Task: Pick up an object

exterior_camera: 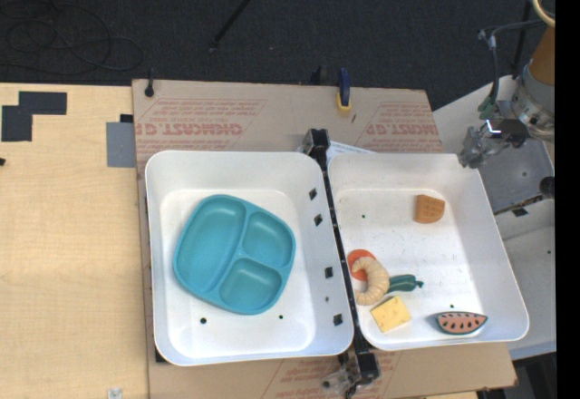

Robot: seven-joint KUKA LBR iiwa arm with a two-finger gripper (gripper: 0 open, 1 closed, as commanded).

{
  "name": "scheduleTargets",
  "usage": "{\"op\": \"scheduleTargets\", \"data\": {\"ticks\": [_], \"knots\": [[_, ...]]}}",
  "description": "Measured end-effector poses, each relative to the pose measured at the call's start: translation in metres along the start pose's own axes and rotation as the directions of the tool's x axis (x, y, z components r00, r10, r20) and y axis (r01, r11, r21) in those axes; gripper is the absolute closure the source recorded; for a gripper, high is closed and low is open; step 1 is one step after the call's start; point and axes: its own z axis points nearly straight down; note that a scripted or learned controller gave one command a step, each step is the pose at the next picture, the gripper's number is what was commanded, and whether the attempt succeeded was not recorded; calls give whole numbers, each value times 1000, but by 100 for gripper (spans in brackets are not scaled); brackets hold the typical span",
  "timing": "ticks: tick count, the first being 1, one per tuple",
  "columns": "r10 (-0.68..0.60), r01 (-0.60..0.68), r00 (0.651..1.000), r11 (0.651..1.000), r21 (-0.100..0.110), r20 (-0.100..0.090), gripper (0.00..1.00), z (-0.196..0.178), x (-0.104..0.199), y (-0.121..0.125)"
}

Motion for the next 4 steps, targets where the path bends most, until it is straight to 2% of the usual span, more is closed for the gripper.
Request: {"op": "scheduleTargets", "data": {"ticks": [2,4], "knots": [[-2,2,1000,1000,-1,1,100,-6,0,0],[-3,3,1000,1000,-1,0,100,-30,0,0]]}}
